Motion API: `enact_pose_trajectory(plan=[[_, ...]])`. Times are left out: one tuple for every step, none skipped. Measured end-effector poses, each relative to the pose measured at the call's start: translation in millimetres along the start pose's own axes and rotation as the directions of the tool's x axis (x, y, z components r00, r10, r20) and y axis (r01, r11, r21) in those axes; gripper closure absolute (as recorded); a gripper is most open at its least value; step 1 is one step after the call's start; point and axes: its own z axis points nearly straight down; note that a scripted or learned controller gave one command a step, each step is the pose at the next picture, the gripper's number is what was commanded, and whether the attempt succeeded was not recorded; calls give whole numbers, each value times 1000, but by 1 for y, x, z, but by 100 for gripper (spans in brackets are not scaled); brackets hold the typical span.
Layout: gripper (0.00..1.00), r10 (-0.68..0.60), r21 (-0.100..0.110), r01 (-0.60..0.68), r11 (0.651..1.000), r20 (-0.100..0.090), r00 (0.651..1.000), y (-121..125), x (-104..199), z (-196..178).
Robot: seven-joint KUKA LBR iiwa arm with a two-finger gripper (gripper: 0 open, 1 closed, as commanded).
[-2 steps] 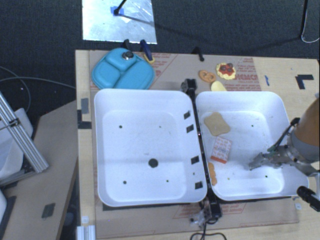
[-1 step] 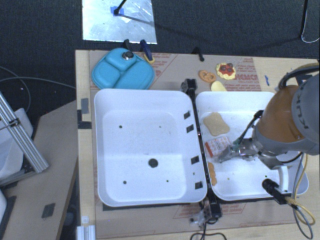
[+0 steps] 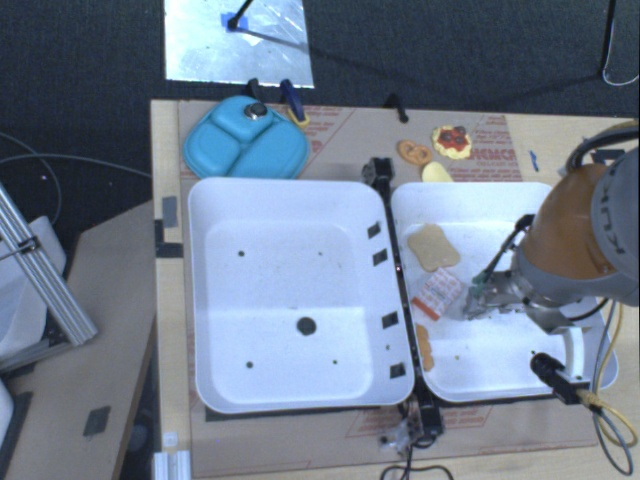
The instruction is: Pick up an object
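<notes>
The clear packet (image 3: 438, 290) lies in my right bin (image 3: 480, 373), near its left wall, a tan bread slice (image 3: 433, 246) just above it and an orange stick (image 3: 424, 308) touching below. My gripper (image 3: 478, 298) hangs just right of the packet; I cannot tell its grip. Bare floor spreads toward the front rim.

Two bins sit side by side on the tabletop (image 3: 340, 128). In the right bin (image 3: 500, 373), a bread slice (image 3: 433, 247) lies behind a packet (image 3: 438, 291), the tool (image 3: 480, 298) just right of it. A divided plate (image 3: 247, 140) rests near the tabletop's far-left corner.
</notes>
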Motion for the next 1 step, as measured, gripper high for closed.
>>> enact_pose_trajectory(plan=[[100, 2, 19, -1, 1000, -7, 1000, -23, 11, -17]])
